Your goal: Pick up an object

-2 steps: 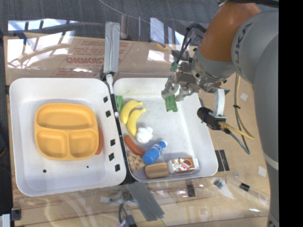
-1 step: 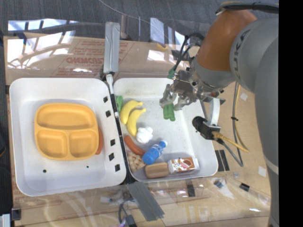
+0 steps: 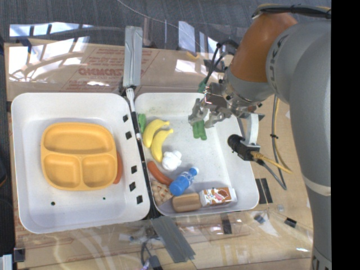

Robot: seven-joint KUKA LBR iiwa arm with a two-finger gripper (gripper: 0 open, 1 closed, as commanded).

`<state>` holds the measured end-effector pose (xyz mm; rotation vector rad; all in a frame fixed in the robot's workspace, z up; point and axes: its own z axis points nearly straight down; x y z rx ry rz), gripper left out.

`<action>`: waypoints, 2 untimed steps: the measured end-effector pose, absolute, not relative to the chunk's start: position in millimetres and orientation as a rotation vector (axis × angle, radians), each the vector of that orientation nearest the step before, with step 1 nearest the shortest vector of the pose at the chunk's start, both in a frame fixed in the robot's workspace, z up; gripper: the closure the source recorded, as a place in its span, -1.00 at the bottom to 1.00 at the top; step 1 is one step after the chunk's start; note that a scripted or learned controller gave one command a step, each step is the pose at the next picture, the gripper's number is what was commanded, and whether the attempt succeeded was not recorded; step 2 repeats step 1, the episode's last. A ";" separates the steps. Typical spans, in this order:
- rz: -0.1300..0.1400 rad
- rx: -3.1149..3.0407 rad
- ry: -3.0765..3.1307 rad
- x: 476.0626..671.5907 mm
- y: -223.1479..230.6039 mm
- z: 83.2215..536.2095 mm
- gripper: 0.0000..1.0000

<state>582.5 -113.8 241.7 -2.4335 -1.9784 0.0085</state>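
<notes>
Green piece: in the right bin, directly under the tool, fingers around its top and seemingly clenched on it; risk, a shallow grip on the tip lets it slip out when raised, near the bananas.

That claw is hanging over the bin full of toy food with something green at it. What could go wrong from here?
The gripper sits right at a small green item, and I can't tell how firm the grip is, so it may slip and drop. The bananas, white ball and blue bottle lie crowded together, so a low pass might knock them.
</notes>
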 end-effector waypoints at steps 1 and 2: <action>0.008 -2.462 -1.943 536.6 -89.3 218.9 1.00; 0.008 -2.462 -1.943 536.6 -89.3 218.9 1.00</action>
